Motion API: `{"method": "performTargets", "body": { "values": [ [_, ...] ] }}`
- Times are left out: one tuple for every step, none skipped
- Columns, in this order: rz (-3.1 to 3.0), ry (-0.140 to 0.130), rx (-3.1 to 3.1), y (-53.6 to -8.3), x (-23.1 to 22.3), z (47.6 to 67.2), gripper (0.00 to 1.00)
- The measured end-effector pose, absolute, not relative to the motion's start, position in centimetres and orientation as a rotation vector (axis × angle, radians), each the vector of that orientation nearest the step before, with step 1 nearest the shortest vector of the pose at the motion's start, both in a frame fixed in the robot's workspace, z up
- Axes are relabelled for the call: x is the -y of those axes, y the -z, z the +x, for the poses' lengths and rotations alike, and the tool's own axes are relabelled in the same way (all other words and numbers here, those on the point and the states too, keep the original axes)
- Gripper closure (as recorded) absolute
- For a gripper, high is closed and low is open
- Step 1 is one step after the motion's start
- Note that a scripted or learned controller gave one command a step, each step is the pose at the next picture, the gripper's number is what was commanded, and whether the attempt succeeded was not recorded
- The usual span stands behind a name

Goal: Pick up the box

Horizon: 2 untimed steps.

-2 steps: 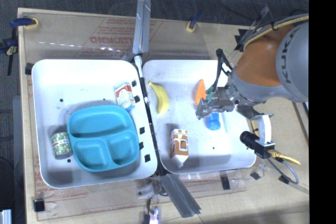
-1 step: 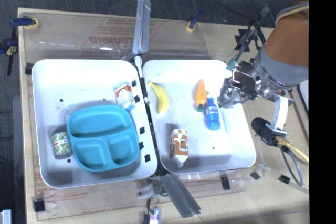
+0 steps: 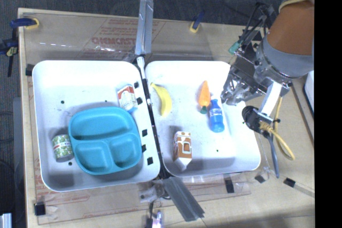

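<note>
Orange-brown box point(image 3: 182, 149) stands upright near the right bin's point(image 3: 243, 160) front wall, well apart from the pincer point(image 3: 233, 94); its state I cannot tell.

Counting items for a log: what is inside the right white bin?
The right white bin holds a yellow banana, orange carrot, blue bottle and brown-white carton box; anything beneath them is covered.
</note>
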<state>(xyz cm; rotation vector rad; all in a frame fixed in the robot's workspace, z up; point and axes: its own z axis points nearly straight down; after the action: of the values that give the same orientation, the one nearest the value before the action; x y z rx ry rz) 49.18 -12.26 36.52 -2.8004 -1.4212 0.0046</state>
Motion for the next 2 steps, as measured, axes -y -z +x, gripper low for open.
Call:
{"method": "performTargets", "body": {
  "values": [
    [-3.082, -0.005, 0.601, -40.04, 11.79, 48.18, 1.0],
    [-3.076, -0.016, 0.617, -40.92, 11.57, 48.26, 1.0]
  ]
}}
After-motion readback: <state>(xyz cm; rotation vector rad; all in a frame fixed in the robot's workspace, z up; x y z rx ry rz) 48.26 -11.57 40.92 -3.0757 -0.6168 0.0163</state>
